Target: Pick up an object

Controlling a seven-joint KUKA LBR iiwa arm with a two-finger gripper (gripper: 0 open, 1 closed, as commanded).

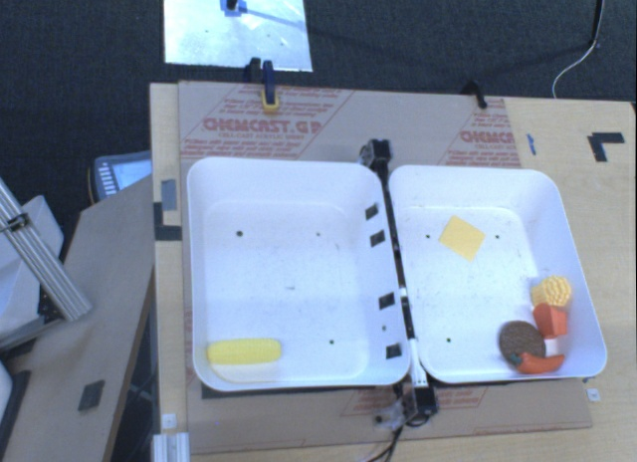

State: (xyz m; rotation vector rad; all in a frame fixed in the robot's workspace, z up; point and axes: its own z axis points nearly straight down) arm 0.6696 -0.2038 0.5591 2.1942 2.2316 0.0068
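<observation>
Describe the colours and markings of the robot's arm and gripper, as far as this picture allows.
This frame lets me tell no colour, marking or cable of the arm or gripper. I can describe the rig it serves: a left bin and a right bin, both white, black clips along their seam, a bench sheet with red lettering, a thin white cable at upper right.

Both white bins [299,176] look like smooth, faintly glossy plastic, resting on matt brown cardboard [328,116], perhaps corrugated.

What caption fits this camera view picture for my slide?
Two shallow white bins: long yellow corn cob in the left, flat yellow square and clustered toy foods in the right.
</observation>
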